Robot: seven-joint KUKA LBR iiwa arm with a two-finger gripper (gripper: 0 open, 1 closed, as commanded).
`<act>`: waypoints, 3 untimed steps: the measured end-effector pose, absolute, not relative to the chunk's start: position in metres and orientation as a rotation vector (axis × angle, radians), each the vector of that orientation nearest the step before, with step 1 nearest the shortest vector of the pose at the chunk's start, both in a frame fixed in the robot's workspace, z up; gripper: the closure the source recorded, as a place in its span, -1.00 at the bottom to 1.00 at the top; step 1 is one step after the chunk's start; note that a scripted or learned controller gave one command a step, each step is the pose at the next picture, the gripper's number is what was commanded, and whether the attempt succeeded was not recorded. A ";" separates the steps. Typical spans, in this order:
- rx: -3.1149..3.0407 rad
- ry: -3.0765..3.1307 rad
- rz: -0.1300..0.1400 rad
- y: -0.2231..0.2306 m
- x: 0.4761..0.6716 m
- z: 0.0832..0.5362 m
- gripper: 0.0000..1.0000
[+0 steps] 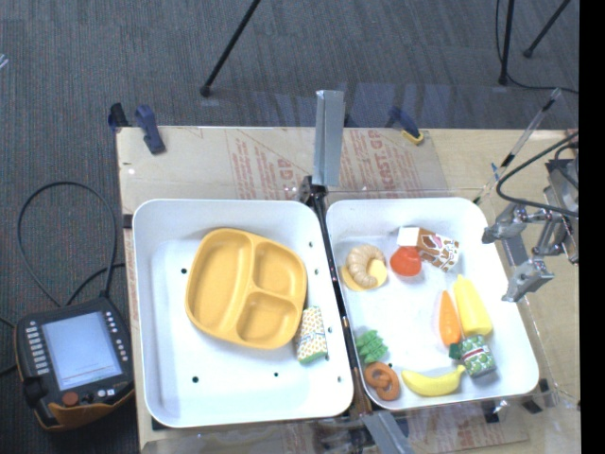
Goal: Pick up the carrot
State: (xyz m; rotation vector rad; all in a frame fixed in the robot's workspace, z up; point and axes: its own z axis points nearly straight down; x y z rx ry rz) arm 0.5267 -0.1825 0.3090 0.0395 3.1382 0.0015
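1. While the gripper (521, 258) hangs beside the right edge of the right bin (430, 210), its fingers stand apart with nothing between them.
2. The carrot (450, 319) lies in the right bin, in the right half, lengthwise toward the front edge, its green top nearest that edge. It is well apart from the gripper.
3. A yellow corn cob (472, 306) lies just beside the carrot, on the side nearer the bin's right edge; whether the two touch cannot be told.
4. A small green-labelled can (479, 358) sits near the front right corner, with a banana (433, 381) along the front edge beside it.
5. A pretzel (383, 379) sits at the front left corner, a green leafy piece (371, 343) just behind it.
6. A croissant (364, 266) lies toward the left edge; a tomato (406, 262) and a brown patterned packet (438, 250) sit near the back edge.
7. The left bin (156, 329) carries a yellow divided plate (248, 288) in its middle, with a small wrapped packet (311, 335) touching the plate's front right rim.
8. A teach pendant (74, 357) rests on the floor off the bench's left edge.
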 end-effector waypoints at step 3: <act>-0.038 3.141 0.006 -0.152 0.531 0.097 1.00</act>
